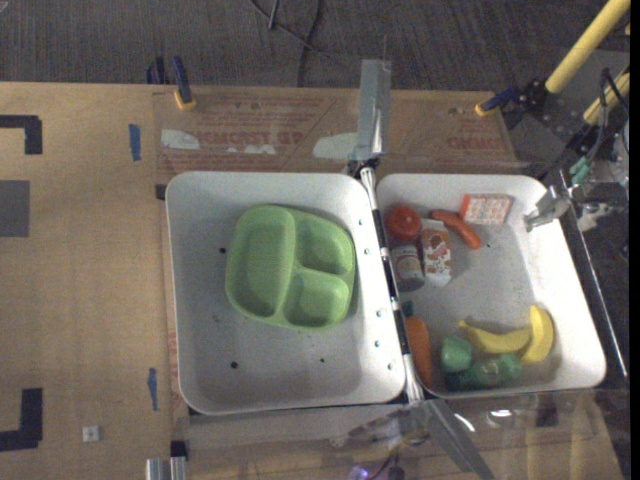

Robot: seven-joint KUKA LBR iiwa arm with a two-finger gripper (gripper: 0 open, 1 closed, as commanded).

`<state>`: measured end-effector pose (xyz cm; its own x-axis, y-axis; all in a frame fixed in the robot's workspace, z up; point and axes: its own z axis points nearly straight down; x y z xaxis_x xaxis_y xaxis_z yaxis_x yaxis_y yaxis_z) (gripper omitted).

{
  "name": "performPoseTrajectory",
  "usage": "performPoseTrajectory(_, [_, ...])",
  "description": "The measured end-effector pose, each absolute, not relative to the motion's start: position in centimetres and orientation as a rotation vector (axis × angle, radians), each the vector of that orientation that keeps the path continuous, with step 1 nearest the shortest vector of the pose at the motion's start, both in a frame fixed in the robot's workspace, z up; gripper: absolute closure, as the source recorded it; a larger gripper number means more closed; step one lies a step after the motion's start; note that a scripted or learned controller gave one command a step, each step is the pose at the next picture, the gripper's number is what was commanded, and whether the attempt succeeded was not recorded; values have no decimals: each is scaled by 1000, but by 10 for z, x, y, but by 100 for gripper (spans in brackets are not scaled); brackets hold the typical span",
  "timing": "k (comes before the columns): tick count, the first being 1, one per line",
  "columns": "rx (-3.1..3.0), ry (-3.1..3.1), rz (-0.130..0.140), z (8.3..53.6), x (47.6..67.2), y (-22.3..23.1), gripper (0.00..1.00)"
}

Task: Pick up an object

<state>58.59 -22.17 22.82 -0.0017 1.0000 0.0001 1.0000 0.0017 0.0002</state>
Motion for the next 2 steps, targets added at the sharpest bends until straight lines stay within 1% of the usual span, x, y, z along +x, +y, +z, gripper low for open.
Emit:
performPoseTrajectory(1, [2212, 2228, 2, 126, 579, -143, 0])
performPoseTrajectory(2, [2264, 2176, 0, 96, 637, -140, 0])
